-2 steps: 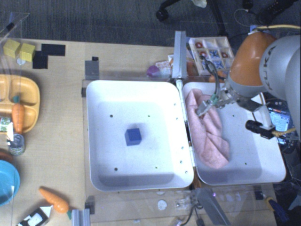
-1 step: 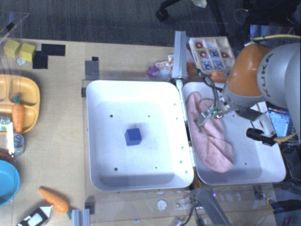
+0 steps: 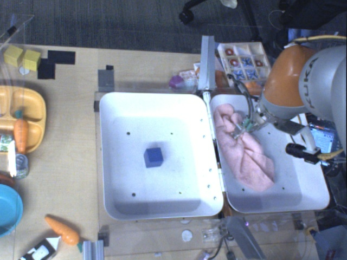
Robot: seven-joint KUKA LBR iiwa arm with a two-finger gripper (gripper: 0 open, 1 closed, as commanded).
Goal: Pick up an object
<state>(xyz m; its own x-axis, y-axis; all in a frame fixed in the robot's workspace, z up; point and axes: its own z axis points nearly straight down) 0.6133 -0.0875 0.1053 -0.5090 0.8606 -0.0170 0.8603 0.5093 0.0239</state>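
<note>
The gripper (image 3: 242,127) sits low on the pink cloth (image 3: 244,153) in the right bin (image 3: 303,196) (I cannot tell its state), and soft folds could slip free if only pinched shallowly.

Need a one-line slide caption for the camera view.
KUKA arm's gripper down on the pink cloth in the right bin; blue cube sits alone in the left bin.
</note>
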